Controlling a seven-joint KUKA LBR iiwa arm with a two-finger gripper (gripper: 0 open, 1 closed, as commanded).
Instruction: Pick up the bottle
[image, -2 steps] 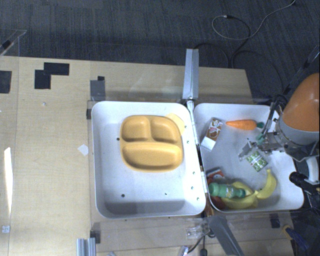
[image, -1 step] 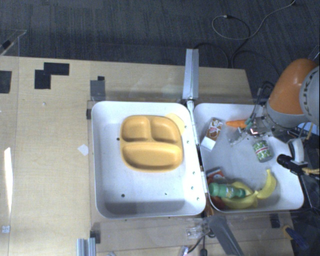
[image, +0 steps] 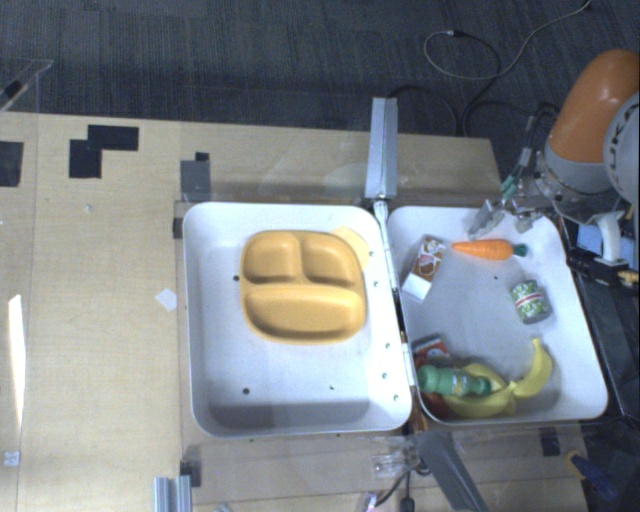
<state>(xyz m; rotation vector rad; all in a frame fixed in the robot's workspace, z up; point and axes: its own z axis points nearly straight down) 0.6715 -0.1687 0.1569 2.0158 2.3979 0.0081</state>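
The bottle (image: 447, 381) is clear with a green cap and lies on its side in the near left corner of the right bin (image: 590, 350). A banana (image: 520, 378) curves along its near side and touches it. My gripper (image: 505, 217) hangs over the far edge of the right bin, just behind a carrot (image: 483, 250) and far from the bottle. Its fingers are spread apart, and nothing is between them.
A yellow divided plate (image: 303, 285) lies in the left bin (image: 215, 400). In the right bin, a small packet (image: 424, 266) sits by the left wall. A green can (image: 529, 300) lies near the right wall. The arm's orange band (image: 592, 95) is at top right.
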